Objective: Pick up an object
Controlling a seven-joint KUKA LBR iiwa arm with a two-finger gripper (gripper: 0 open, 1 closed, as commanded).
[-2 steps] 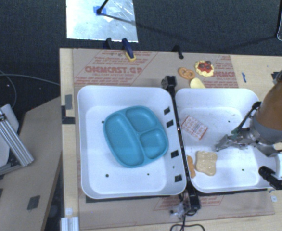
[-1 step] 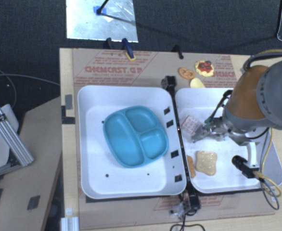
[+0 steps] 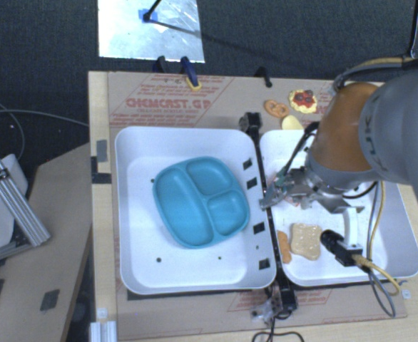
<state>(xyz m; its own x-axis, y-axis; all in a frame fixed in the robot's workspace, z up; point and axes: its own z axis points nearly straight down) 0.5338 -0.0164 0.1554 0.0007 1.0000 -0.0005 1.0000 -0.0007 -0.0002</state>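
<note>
**Gripper low in the right bin, toast just short of it**

From where I stand the blue plate [image 3: 198, 201] is the thing to steer by: it lies flat in the middle of the left bin [image 3: 134, 191]. Everything that matters is on the arm's side of it, over the wall the two bins share.

The toast [image 3: 307, 241] looks the likeliest pick. It lies flat on the floor of the right bin [image 3: 398, 241], beyond the plate's near right corner and a little nearer to me than that corner. A short tan stick [image 3: 283, 246] lies between toast and plate, just beside the toast; I cannot tell if the two touch.

I take the toast for a toy slice: light, stiff and probably smooth. Weight should be no trouble, but it offers only thin edges and could skid on the white floor. I would pinch it across its narrower width, edge to edge, on the side away from the stick.

The arm [image 3: 352, 134] bends down over the right bin, and the gripper [image 3: 279, 192] hangs level with the plate's right edge, close to the shared wall. The toast sits near it but apart, towards me and slightly further from the plate. Whether the gripper is open or closed I cannot tell, and I see nothing held in it.
</note>
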